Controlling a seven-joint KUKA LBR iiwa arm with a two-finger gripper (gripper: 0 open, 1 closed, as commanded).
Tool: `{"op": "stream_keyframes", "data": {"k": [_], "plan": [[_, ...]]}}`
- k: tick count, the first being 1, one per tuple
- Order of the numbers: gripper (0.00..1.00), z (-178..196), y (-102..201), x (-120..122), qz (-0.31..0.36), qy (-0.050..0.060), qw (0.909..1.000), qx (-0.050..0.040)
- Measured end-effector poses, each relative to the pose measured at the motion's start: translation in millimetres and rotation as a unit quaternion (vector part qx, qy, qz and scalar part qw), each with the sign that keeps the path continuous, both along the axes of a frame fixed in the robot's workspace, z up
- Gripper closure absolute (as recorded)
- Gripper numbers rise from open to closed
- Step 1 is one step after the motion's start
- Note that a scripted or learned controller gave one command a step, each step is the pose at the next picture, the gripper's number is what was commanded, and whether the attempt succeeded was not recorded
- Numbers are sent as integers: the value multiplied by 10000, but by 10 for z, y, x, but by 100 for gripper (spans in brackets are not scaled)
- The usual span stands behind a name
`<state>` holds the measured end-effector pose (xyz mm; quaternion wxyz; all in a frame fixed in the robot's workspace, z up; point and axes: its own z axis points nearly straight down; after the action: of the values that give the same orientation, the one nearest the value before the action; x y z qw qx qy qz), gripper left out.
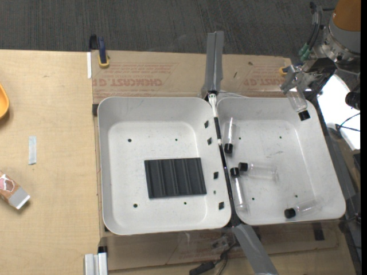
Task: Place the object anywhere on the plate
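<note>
We are holding a clear plastic vial with black cap (pixel 299 105) pinched in the gripper (pixel 297 95) at two o'clock, above the right bin's rim. The dark ribbed plate (pixel 174 177) is sitting at seven o'clock; a shallow pinch risks slipping mid-transfer.

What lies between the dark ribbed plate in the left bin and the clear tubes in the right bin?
In the camera view, the two bins' adjoining rims lie between the ribbed plate and the nearest tubes; otherwise there is bare white bin floor.
</note>
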<state>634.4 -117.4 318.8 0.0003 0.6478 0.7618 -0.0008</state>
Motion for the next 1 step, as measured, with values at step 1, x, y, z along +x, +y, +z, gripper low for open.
{"op": "stream_keyframes", "data": {"k": [1], "plan": [[100,-267,833,194,588,9,9983,4]]}}
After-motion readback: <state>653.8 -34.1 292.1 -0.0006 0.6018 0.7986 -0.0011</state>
